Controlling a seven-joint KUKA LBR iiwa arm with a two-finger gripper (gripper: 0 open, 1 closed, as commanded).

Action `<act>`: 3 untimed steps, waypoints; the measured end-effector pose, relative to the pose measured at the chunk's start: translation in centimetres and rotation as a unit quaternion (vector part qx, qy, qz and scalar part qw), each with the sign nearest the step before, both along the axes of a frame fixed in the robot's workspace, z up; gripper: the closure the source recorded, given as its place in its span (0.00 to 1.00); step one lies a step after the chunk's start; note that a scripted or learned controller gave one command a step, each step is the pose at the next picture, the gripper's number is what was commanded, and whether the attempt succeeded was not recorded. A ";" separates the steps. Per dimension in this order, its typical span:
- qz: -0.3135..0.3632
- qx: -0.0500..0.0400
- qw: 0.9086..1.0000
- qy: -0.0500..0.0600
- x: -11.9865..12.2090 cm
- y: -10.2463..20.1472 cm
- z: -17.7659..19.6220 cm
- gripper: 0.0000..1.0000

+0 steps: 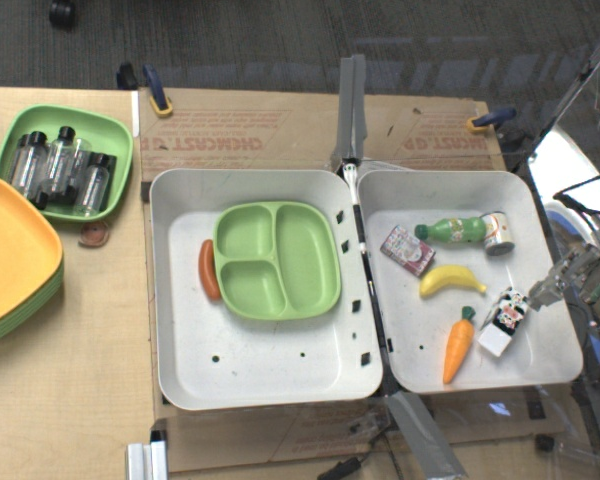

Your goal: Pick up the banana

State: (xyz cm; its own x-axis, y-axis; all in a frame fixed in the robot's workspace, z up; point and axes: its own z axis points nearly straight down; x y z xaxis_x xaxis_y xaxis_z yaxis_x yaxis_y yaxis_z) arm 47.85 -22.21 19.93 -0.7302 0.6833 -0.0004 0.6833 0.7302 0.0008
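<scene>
The yellow banana (452,281) lies in the middle of the right bin (540,363), curved, with its tips pointing down. It lies free, with nothing touching it. At the right rim of that bin I see a grey metal part that looks like my gripper (568,276), low and blurred. It is well to the right of the banana, just past a small white carton (503,323).
Around the banana lie a pink packet (408,250), a green bottle (458,231), a small can (497,233) and an orange carrot (458,346). The left bin (180,358) holds a green divided plate (277,260) and a red sausage (209,269). Orange plates (10,258) and a green tray of bottles (65,163) sit far left.
</scene>
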 end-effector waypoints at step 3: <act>0.300 -0.001 0.954 -0.001 0.3 0.0 1.1 1.00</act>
